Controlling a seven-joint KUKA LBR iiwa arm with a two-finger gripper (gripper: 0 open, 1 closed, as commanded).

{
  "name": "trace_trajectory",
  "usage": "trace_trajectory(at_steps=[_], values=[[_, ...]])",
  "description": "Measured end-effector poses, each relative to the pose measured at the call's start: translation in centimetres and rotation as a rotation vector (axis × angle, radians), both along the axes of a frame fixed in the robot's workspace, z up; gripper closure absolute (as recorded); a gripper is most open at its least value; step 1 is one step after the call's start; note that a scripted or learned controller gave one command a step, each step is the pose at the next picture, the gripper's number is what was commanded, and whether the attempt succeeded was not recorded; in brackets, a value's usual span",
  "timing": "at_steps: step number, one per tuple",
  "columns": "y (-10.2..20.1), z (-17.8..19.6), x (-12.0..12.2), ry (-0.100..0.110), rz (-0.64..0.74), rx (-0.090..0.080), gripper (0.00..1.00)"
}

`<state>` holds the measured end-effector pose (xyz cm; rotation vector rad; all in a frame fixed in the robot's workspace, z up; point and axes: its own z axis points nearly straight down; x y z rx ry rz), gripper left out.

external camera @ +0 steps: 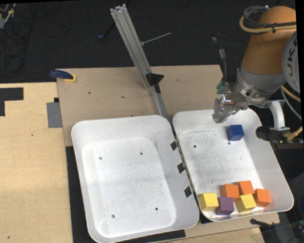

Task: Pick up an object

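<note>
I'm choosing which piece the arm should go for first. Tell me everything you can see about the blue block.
The blue block is a small cube, plain and solid in colour, matte like painted wood or foam. It sits flat on the floor of the right bin, near its far right corner, slightly turned against the bin's edges. It stands alone, well apart from the cluster of orange, yellow and purple blocks at the near end. The claw hangs just up and left of it, not touching it.
</note>
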<state>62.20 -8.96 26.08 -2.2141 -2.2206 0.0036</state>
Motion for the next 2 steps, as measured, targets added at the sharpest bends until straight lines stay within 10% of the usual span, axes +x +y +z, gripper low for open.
trace_trajectory(at_steps=[2], values=[[9.5, -2.0, -2.6, 0.0, 0.001, 0.0, 1.0]])
